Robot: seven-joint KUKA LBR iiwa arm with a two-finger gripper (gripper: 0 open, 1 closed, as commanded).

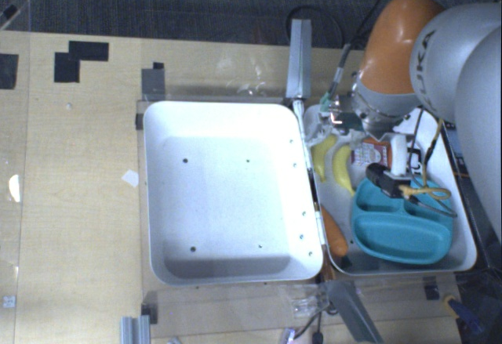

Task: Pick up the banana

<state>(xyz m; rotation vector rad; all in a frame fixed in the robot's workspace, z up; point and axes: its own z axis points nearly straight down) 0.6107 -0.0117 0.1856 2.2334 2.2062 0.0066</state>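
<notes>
overhead slanted look at two white bins on a wooden bench. left bin (227, 193) bare white. right bin (463, 244) crowded: yellow banana (342, 168) near its left wall, teal divided tray (400, 226), scissors (423, 193), orange carrot-like piece (336, 237). gripper (339, 120) just above the banana's top end; finger opening impossible to tell.

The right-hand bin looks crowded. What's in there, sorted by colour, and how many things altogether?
Yellow: 1, the banana
Teal: 1, the divided tray
Orange: 1, the carrot-like piece at the bin's left wall
Orange-handled: 1, the scissors
Red and white: 1, the small packet
Total: 5 that I can make out; the arm hides part of the bin.
</notes>
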